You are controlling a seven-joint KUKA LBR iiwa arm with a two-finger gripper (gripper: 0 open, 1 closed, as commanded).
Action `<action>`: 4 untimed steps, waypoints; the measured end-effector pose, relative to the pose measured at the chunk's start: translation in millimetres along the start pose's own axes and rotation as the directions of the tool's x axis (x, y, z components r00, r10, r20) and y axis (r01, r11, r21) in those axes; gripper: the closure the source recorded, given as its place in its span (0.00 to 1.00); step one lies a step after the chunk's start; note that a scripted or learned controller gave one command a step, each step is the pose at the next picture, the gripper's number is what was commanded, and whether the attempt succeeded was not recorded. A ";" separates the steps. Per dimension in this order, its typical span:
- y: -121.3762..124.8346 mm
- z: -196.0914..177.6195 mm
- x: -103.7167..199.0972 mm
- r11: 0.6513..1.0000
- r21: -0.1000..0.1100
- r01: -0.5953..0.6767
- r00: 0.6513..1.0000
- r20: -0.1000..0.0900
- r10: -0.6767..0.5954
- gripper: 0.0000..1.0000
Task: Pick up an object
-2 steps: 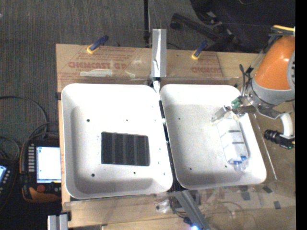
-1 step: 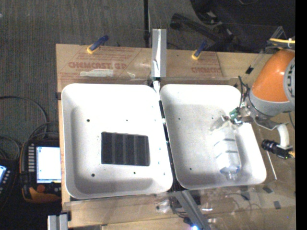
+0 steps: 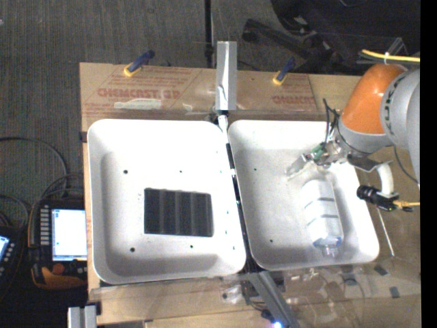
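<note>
Can't tell how the jaws stand from up here, the gripper (image 3: 321,154) is too small and cluttered against the white; so going outward from there: right below the jaws, toward the near wall of the right bin (image 3: 273,241), lies a clear plastic bottle (image 3: 322,210) on its side, its top end nearly under the jaws and its cap end pointing away from them; whether the jaws touch it I honestly can't say; further out to the side, across the middle divider, the left bin (image 3: 109,183) has a dark ribbed block (image 3: 177,212) lying flat, well apart from the jaws; my take, the bottle is the obvious pick; I'd line the jaws across its narrow width, not along its length, drop low enough to get past the curve, and squeeze gently since thin clear plastic probably dents and squirts out sideways.
</note>
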State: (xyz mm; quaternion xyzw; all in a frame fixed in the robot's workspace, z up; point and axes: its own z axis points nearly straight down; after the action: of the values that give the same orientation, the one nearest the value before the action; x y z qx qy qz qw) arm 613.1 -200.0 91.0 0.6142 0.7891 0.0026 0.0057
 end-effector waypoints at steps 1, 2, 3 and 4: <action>51.1 0.8 -19.5 0.997 0.014 -0.079 0.997 -0.010 0.079 0.00; -7.4 -1.6 -15.3 1.000 -0.002 -0.008 1.000 -0.007 0.008 0.00; -5.3 -11.7 -15.2 1.000 -0.008 -0.007 1.000 -0.003 0.007 1.00; -5.4 -11.6 -15.2 1.000 -0.008 -0.007 1.000 -0.003 0.007 0.00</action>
State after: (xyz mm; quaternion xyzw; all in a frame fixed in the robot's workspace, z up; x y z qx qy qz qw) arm 611.4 -216.0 102.6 0.6169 0.7870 0.0067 0.0069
